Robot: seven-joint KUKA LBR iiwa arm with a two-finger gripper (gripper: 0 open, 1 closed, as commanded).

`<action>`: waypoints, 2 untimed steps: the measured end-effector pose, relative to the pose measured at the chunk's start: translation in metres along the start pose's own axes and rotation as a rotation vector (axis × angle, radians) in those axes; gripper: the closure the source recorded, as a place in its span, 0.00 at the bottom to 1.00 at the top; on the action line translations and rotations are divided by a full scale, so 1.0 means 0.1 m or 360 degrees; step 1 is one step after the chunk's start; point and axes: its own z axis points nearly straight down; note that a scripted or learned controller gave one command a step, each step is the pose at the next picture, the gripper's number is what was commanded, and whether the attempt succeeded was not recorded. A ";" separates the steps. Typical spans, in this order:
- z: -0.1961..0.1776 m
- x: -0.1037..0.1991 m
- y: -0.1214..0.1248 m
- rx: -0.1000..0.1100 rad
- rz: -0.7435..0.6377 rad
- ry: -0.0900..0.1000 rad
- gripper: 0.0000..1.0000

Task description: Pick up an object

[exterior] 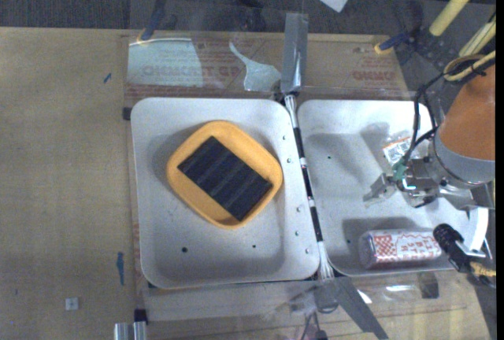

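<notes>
orange dish (224, 173) left bin (150, 173) (can (400, 247) right)

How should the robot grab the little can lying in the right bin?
Probably from straight above, pinching the can across its round middle, with the fingers on its two long sides. It lies on its side, pointing left to right near the bin's front wall, so its ends are harder to reach. The gripper is just behind it.
</notes>
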 end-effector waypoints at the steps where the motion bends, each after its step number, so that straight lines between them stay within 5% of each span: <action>1: 0.06 -0.40 0.55 -0.0009 -0.0169 -0.0004 0.00; 2: 0.77 -0.52 0.91 -0.0017 -0.0195 0.0015 0.00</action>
